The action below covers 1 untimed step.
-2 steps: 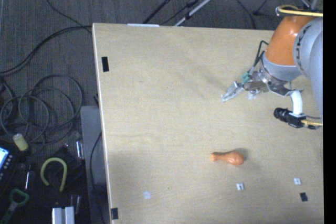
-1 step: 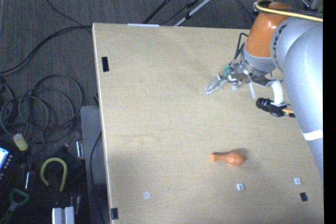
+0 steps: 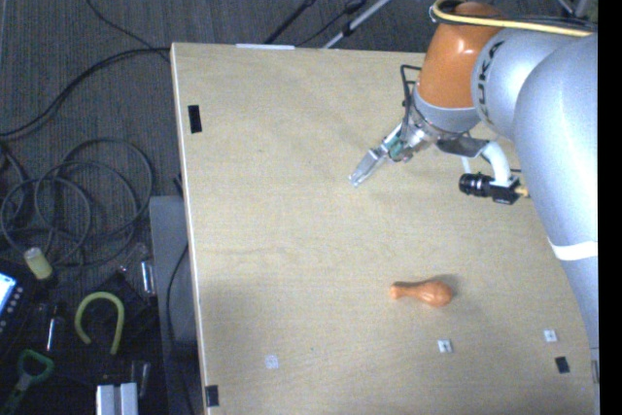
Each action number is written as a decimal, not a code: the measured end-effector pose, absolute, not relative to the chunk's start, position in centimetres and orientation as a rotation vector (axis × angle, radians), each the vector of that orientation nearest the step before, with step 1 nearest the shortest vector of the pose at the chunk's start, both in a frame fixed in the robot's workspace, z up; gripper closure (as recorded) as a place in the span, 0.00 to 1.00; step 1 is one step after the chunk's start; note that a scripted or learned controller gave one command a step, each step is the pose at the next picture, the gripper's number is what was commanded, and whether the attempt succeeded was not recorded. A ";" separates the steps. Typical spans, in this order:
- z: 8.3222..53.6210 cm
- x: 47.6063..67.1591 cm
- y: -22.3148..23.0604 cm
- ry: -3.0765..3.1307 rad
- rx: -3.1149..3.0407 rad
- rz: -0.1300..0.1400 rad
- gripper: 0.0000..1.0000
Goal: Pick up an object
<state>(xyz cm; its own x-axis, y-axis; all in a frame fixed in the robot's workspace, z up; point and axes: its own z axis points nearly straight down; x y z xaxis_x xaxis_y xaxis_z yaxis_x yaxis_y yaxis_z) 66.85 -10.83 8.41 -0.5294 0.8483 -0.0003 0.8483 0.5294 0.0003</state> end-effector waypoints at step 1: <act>9.3 66.9 -10.7 2.746 1.524 0.003 1.00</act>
